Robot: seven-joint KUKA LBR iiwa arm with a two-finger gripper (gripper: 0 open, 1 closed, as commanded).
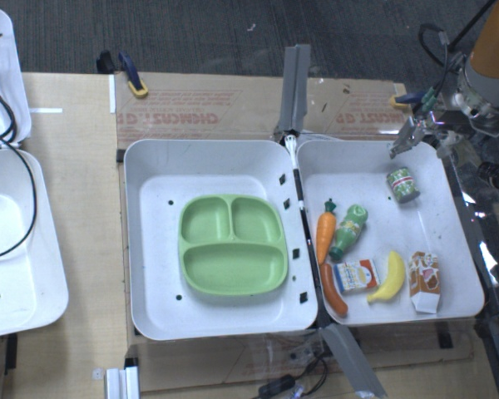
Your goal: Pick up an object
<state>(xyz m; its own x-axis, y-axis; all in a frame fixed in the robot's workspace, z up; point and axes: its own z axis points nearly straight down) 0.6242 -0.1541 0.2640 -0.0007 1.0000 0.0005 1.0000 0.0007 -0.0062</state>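
The right bin [374, 160] holds several toy foods. A small green can [403, 184] lies near its back right corner. In the middle lie a carrot [325, 233] and a green bottle [349, 229], side by side. Along the front are a red sausage [333, 293], a white and red packet [354, 276], a banana [388, 278] and a small brown and white carton [424, 282]. My gripper [421, 140] hangs over the bin's back right corner, just above and behind the can. It is open with nothing between its fingers.
The left bin [150, 181] holds a green divided plate [233, 245]. A grey divider post [294, 90] rises between the bins at the back. Cables and grey arm parts crowd the right edge. White trays [17, 248] lie at the far left.
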